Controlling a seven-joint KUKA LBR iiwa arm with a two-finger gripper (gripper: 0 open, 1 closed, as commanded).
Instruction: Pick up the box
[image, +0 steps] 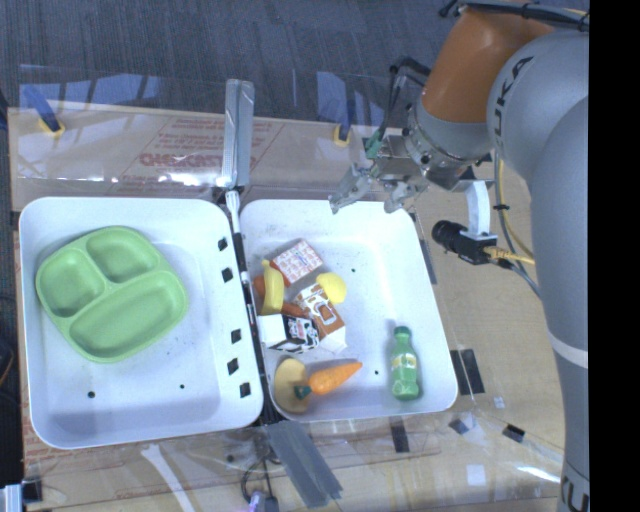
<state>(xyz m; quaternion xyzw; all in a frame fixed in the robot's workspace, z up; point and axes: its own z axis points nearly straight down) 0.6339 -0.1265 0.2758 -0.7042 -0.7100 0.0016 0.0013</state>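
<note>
A small box (297, 262) with a red and white print lies tilted in the right bin (425, 300), near its left-middle. A brown and white box (320, 310) lies just below it, and a white and black carton (279, 331) rests against the bin's left wall. My gripper (372, 200) hangs over the far rim of the right bin, above and to the right of these boxes and well apart from them. Its fingers are spread open and hold nothing.
Around the boxes lie a yellow lemon (334, 288), an orange piece (272, 290), a carrot (335, 376) and a yellow banana (290, 387). A green bottle (403, 363) lies at the bin's right front. The left bin (60, 420) holds a green divided plate (110, 292).
</note>
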